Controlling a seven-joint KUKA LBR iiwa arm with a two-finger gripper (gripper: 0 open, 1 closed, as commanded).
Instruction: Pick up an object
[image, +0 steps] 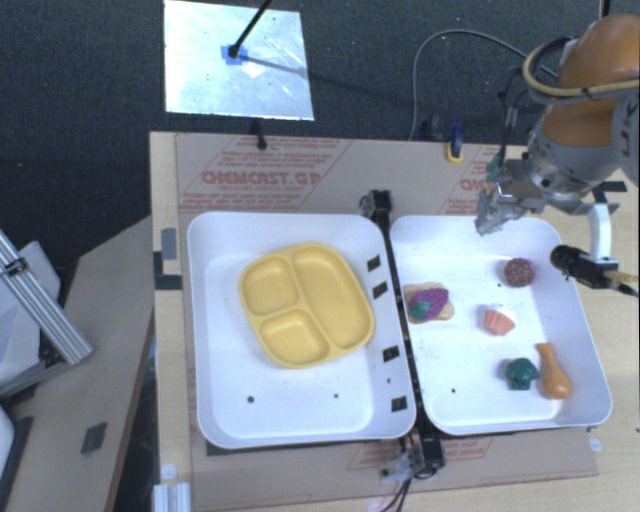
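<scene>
In the right bin (470, 405) lie several small toy foods: a purple and green piece on a tan slice (428, 304), a dark red round piece (518, 271), a pink wedge (498, 321), a dark green broccoli (520, 373) and an orange gourd shape (552, 371). My gripper (490, 220) hangs over the bin's far edge, up and left of the red round piece, and nothing shows between its fingers.
The left bin (225, 400) holds a yellow divided plate (304, 303). A black divider with clips (392, 310) runs between the bins. A black fixture (578, 264) juts in at the right bin's right rim. Cables loop behind the bench.
</scene>
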